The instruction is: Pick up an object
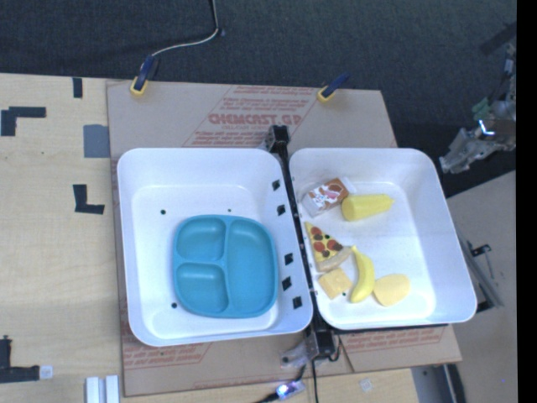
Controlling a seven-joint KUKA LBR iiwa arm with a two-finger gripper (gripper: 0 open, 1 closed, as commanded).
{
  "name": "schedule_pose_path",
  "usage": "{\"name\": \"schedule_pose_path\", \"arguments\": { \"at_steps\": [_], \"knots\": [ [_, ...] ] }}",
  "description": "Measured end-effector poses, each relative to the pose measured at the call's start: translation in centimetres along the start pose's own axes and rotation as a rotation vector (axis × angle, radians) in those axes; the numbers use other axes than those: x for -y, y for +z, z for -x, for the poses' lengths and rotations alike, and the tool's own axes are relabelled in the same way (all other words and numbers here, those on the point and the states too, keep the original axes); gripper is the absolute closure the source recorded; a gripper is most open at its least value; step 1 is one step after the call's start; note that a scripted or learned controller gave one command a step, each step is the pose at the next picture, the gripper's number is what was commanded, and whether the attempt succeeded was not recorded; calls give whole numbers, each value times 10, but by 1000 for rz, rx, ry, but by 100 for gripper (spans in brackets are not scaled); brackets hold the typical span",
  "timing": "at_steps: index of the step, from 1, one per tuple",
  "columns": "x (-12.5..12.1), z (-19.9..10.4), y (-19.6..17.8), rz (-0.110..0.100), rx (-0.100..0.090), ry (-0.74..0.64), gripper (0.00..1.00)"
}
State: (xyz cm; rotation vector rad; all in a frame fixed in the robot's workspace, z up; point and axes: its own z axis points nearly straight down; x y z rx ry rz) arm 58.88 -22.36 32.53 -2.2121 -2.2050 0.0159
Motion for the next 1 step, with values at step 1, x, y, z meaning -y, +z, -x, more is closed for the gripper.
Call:
{"name": "schedule_pose_path", "arguments": {
  "at_steps": [1],
  "knots": [
    [-49, -19, -73, 28, 8, -8, 100]
  ]
}}
